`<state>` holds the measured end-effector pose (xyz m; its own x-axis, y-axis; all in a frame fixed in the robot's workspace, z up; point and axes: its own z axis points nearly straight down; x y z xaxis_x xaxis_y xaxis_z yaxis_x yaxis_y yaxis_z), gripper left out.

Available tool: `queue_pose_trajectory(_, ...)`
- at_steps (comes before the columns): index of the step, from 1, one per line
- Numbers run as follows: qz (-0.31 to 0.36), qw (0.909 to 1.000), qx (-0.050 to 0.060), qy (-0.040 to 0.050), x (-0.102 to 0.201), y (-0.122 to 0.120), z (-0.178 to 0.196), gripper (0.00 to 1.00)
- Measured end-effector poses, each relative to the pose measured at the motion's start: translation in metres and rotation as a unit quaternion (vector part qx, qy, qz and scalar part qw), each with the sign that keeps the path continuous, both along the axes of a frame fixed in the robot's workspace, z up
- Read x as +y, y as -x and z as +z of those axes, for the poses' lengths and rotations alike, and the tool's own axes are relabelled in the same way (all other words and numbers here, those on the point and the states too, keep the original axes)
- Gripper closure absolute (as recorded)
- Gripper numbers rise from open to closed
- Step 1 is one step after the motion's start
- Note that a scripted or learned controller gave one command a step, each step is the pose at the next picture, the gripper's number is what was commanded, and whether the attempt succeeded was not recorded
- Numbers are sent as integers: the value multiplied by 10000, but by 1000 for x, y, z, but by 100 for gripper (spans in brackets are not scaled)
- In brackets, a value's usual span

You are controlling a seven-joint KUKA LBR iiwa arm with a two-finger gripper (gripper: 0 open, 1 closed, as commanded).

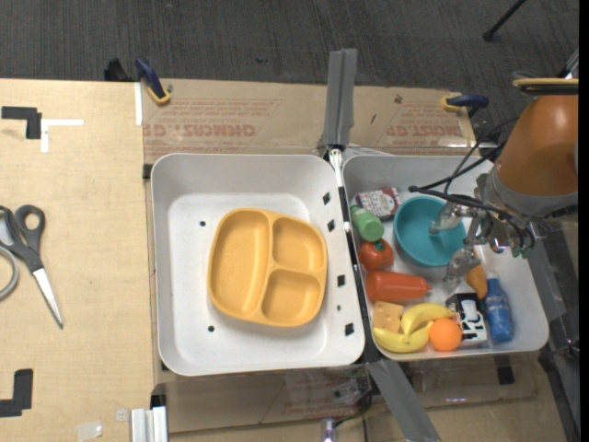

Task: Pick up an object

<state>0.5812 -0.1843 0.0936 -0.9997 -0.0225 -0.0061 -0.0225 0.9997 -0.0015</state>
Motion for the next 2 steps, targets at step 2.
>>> queue_pose_trajectory(2, -1206, 9927, 21, -13, 61, -28, -1, 0)
